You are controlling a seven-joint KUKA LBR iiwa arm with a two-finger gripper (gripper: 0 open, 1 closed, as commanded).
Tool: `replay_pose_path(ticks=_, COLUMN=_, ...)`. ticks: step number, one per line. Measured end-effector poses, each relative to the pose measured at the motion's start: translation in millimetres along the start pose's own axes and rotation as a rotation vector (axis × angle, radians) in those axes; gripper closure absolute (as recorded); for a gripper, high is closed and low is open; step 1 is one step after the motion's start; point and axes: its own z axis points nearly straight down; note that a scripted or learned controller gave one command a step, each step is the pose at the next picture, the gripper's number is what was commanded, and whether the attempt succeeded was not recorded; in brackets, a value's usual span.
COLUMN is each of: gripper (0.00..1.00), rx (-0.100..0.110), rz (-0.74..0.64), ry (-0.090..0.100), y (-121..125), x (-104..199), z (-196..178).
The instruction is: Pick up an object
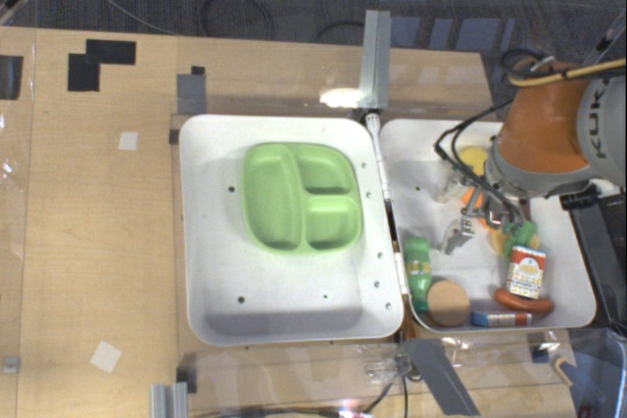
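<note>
In the right bin (588, 303), at the frame's right, the gripper (460, 235) hangs over bare floor; whether it is released or clenched cannot be told. Closing there risks catching nothing: the green bottle (418, 267) and red-and-white carton (526, 271) lie apart.

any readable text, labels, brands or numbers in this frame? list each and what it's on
"KU" – dark letters on the grey arm housing at the view's right edge; the rest of the word is cut off.
Red-and-white carton in the right bin: printed label, too small and blurred to read.
Green divided plate in the left bin: no markings to be seen.
Black shapes on the bench: plain patches, no characters.
</note>
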Motion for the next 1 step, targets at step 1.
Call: replay_pose_path(ticks=1, gripper=0.0, rx=0.001, rz=-0.036, ry=-0.002, y=2.1, x=3.2, z=-0.2)
